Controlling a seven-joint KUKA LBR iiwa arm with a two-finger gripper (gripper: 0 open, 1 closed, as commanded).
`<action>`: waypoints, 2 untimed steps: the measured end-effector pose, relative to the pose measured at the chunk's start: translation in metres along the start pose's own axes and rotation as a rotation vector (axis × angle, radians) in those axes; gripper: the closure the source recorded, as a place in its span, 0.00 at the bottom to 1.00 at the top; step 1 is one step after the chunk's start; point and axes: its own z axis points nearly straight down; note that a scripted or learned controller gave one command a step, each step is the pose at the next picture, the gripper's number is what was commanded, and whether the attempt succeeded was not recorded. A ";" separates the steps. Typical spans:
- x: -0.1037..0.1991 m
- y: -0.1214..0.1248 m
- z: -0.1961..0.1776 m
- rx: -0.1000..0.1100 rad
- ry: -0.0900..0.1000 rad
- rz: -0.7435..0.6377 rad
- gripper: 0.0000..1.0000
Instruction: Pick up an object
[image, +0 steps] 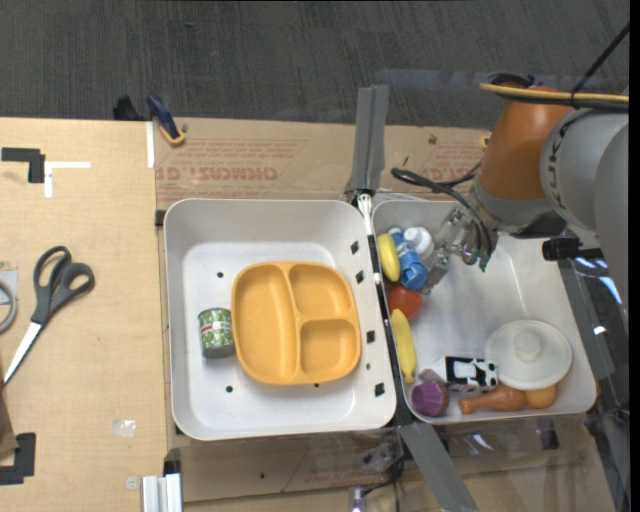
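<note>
The blue and white bottle (410, 255) lies in the right bin (500, 290), against its left wall beside a yellow banana (402, 342). The claw (447, 258) hangs just right of it; whether it grips cannot be told.

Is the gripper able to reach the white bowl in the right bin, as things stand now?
Probably yes. The white bowl sits upside down in the right bin with nothing on top of it, and the gripper hangs over the same bin. Its smooth, rounded shape may be hard to pinch, though.
</note>
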 end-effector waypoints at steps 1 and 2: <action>0.020 -0.001 0.000 0.003 -0.001 0.165 0.00; 0.020 0.001 0.000 0.001 -0.001 0.257 0.00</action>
